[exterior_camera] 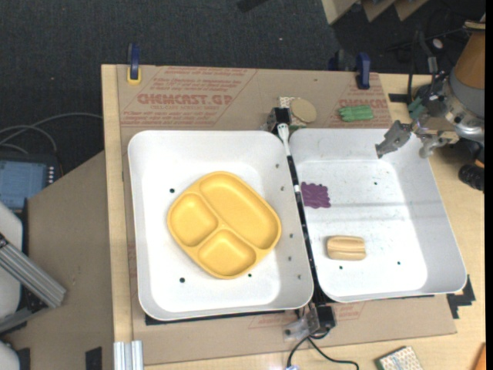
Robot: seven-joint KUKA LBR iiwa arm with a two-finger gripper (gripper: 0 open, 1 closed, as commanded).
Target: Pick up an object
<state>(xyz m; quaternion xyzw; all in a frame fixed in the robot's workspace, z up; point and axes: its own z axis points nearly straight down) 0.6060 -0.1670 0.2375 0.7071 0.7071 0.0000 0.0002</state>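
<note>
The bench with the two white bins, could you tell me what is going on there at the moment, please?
A grey robot arm reaches in from the right, and its gripper hangs over the far right corner of the right bin, with nothing between its fingers. That bin holds a tan bread-roll toy near the front and a purple bunch of grapes by its left wall. The left bin holds a yellow divided plate. A green item lies on the board behind the bins. Nothing has been picked up yet.
</note>
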